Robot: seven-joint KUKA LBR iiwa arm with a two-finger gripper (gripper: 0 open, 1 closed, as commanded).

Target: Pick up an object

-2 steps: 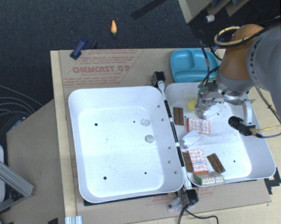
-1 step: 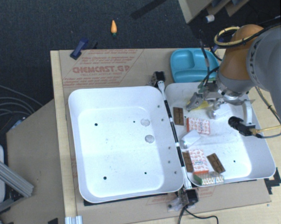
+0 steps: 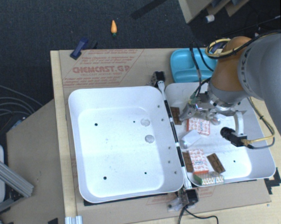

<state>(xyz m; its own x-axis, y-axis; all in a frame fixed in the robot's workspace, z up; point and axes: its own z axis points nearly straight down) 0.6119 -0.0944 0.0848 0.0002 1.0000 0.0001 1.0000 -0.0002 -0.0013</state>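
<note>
Grey arm [image 3: 264, 66] looms nearest, reaching from the right over the right bin [image 3: 254, 167]. Left bin [image 3: 84, 102] sits beside it. We note the gripper [image 3: 203, 110] low over a red-and-white packet [image 3: 198, 125]; its state we cannot tell. Another packet [image 3: 197, 158] and a brown bar [image 3: 215, 163] lie nearer us. We judge centring over one item, clear of neighbours, matters most.

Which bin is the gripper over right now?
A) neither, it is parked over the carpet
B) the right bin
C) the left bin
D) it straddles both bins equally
B: the gripper hangs over the right bin, just above the red-and-white packet, while the left bin lies well clear of the arm.
</note>
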